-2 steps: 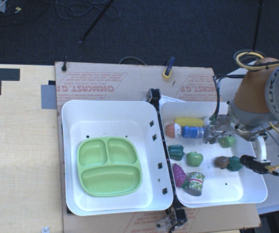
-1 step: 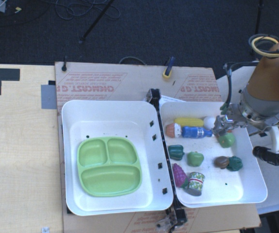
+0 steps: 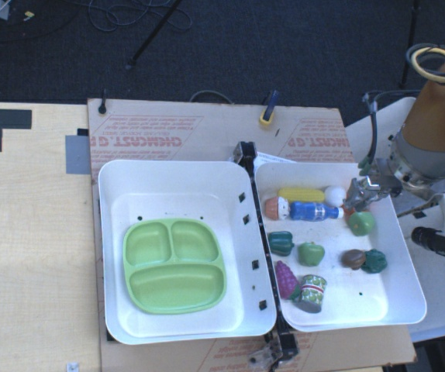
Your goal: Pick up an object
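Observation:
The right bin [image 3: 393, 304] holds several small items. A yellow piece [image 3: 300, 195] and a white ball [image 3: 333, 195] lie at its back, with a blue bottle [image 3: 309, 211] just in front of them. Further forward are a dark green pepper [image 3: 281, 242], a green apple [image 3: 311, 253], purple grapes [image 3: 285, 279] and a small can [image 3: 310, 293]. A brown lump [image 3: 353, 259] and a dark green piece [image 3: 375, 261] sit to the right. My gripper [image 3: 359, 194] hangs over the bin's back right part, just above a light green round fruit [image 3: 360, 223] and beside the white ball.
The left bin [image 3: 114, 208] carries a light green divided plate [image 3: 174, 266]. A black clip divider [image 3: 246, 157] joins the two bins. Cardboard [image 3: 168, 134] lies under both bins. The arm's grey body [image 3: 428, 130] stands over the right bin's far right corner.

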You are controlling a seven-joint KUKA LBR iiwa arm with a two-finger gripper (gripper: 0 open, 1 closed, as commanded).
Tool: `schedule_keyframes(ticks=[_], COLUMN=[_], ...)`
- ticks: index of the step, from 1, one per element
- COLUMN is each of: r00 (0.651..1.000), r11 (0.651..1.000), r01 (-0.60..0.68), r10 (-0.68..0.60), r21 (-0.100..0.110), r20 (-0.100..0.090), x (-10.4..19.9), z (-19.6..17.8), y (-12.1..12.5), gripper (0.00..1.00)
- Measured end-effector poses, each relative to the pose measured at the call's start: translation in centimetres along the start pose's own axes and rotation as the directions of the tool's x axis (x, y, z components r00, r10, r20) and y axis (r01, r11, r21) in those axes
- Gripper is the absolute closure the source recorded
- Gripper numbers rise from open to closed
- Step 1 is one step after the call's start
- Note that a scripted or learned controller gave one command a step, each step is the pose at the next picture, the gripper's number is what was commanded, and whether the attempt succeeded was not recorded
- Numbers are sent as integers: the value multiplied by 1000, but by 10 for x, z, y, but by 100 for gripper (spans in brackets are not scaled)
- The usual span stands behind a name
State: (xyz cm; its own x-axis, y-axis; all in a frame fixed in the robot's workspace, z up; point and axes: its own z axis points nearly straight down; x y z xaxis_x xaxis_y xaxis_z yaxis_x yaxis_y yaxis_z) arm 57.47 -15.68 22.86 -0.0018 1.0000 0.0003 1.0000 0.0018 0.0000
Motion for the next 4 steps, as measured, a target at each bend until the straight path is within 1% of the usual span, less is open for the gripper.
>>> schedule_keyframes(ticks=[1, 2, 3, 4], r00=[1000, 1000, 1000, 1000], r11=[1000, 1000, 1000, 1000], r01=[2, 0, -2, 0], r10=[-2, 0, 2, 0], r21=[5, 2, 5, 3], r20=[-2, -1, 0, -1], x=[53, 70, 70, 84], z=[10, -3, 7, 6], y=[-4, -9, -21, -19], gripper=[100, 100, 100, 100])
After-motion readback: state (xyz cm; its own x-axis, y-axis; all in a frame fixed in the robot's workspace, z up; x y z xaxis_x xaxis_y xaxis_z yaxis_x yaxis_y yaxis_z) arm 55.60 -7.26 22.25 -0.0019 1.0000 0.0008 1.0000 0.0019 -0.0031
